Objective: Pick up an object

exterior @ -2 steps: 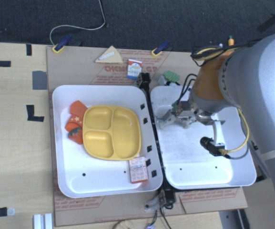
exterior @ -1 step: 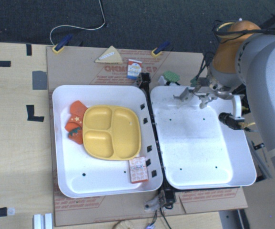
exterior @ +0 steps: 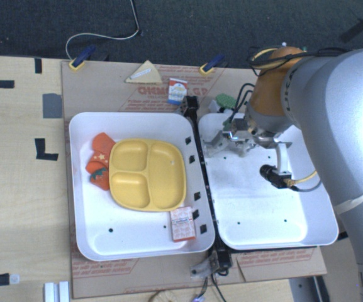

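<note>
Yellow plate (exterior: 148, 173) looks light, stiff and slick; I'd pinch its rim. Pincer (exterior: 231, 135) state: I cannot tell.

bulky grey arm (exterior: 332, 106) with orange wrist band (exterior: 270, 93).

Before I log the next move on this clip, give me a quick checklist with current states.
1. Claw over the right bin, near its top left corner: ok.
2. Object between its fingers: cannot tell.
3. Green object beside the arm: partly hidden, cannot tell if reachable.
4. Yellow divided plate flat in the left bin: ok.
5. Small carton lies clear of the plate: ok.
6. Orange toy partly under the plate's edge: not ok.
</note>
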You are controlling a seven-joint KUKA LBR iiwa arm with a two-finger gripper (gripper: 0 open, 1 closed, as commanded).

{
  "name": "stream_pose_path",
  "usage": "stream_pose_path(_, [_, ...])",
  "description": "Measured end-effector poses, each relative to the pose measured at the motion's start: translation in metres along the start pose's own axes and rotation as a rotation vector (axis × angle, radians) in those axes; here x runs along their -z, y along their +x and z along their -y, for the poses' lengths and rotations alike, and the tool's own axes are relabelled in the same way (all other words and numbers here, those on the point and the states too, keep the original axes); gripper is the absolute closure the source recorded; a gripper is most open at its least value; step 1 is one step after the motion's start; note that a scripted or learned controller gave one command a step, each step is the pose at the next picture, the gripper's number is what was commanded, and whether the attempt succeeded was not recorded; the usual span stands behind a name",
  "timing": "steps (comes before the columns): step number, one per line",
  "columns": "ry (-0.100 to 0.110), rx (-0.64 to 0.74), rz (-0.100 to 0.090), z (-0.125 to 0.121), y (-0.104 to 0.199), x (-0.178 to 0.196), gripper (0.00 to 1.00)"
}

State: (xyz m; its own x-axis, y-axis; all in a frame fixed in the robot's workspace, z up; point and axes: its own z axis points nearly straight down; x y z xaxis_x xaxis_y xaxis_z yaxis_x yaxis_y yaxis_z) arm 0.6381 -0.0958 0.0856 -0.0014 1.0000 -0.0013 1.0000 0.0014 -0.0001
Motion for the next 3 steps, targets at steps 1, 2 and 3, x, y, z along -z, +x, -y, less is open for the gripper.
stream_pose_path(1, [-0.002,0.001,0.0,-0.031,-0.003,0.0,0.0])
stream_pose_path(2, [-0.001,0.0,0.001,-0.03,-0.001,0.0,0.0])
stream_pose_path(3, [0.001,-0.003,0.0,0.101,-0.012,0.001,0.0])
